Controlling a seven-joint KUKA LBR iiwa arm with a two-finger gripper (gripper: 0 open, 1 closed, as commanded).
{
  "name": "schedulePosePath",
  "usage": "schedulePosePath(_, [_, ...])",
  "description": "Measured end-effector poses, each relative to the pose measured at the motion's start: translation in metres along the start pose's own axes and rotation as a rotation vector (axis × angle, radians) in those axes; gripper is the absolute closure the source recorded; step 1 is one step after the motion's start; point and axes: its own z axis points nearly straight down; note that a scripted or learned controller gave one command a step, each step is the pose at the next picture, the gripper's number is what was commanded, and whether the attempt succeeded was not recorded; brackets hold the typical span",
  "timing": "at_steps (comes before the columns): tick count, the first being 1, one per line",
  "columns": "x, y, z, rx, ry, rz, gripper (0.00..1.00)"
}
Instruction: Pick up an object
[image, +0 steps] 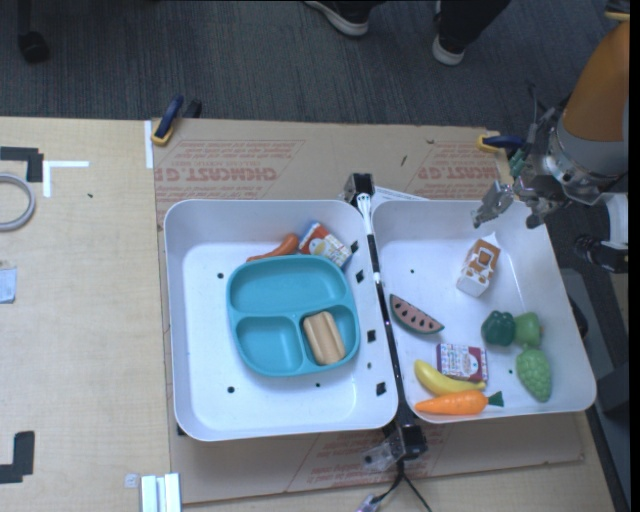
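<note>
1. Cardboard sheet (240, 160) under the bins: red block lettering in the upper middle of the frame, upside down and reversed; letters too blurred to read with confidence.
2. Same red print, upper right at (445, 170) and bottom centre; illegible.
3. Small red-and-white carton (461, 361), lower right bin: printed label, text too small to read.

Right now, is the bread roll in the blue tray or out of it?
In. The roll lies inside the tray's lower right compartment, within its rim, in the left bin.
</note>
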Motion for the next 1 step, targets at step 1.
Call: schedulePosePath(1, [-0.0086,-0.0115,0.1177,0.0,0.0,0.003,0.0])
